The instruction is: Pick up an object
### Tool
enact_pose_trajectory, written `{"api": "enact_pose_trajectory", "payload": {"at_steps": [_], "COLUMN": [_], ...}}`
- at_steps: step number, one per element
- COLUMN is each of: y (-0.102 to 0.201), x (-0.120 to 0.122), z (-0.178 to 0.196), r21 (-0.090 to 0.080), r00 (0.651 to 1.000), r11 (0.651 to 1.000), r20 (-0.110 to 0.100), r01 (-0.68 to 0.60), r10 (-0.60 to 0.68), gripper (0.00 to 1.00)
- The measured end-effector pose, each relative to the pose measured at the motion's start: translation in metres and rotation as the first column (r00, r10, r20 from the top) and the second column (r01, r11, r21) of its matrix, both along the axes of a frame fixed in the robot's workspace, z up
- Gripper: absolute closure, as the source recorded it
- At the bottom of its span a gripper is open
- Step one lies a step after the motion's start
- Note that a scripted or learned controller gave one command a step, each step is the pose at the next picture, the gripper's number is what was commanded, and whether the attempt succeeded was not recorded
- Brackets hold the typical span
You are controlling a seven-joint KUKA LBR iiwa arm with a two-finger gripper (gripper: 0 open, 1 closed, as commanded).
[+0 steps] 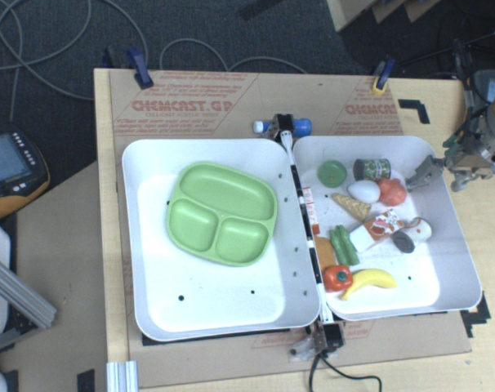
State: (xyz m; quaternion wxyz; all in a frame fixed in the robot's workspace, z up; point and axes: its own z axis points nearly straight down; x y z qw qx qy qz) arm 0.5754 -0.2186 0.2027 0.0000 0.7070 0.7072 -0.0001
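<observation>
Camera view puts your two-finger gripper at the upper right rim of the right-hand shallow white bin, its grey fingers spread and nothing between them, so the pick is not yet begun. Every candidate lies in that bin: a round green lid, a dark green-labelled can on its side, a white egg-shaped piece touching a red-orange ball, and lower down a yellow toy banana just beside a red toy tomato. You would do best, I judge, to choose something with bare floor around it; the banana has open room on its right, while the egg, ball and can crowd one another. Mind the centre divider beside the tomato. The left-hand white bin holds a green compartment plate.
</observation>
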Motion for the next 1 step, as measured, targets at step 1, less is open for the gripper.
{"api": "enact_pose_trajectory", "payload": {"at_steps": [1], "y": [0.0383], "x": [0.0167], "z": [-0.1186], "r21": [0.001], "r00": [1.000], "r11": [1.000], "r20": [-0.002], "r01": [-0.001], "r10": [0.001], "gripper": [0.00]}}
